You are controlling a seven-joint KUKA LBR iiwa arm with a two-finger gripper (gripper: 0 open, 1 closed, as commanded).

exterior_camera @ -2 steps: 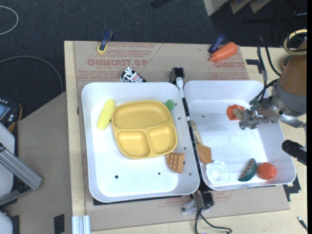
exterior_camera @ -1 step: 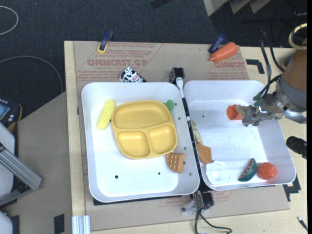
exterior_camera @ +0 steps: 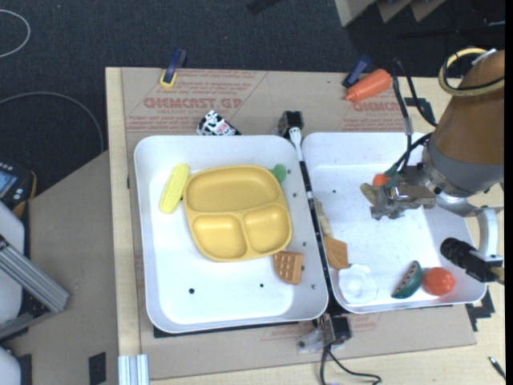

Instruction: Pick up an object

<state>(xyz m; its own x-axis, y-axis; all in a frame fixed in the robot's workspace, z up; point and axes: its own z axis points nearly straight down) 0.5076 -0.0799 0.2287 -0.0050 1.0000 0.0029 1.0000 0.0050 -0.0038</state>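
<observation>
Camera view: tool (exterior_camera: 383, 203) (over right bin (exterior_camera: 353, 155)).

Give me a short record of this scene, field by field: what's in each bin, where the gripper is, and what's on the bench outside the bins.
left bin: yellow divided plate, corn cob, waffle piece, a green item behind the plate
right bin: watermelon slice, tomato, white cup, cracker
gripper: over the right bin, nothing seen held
outside bins: cow toy, carrot
</observation>
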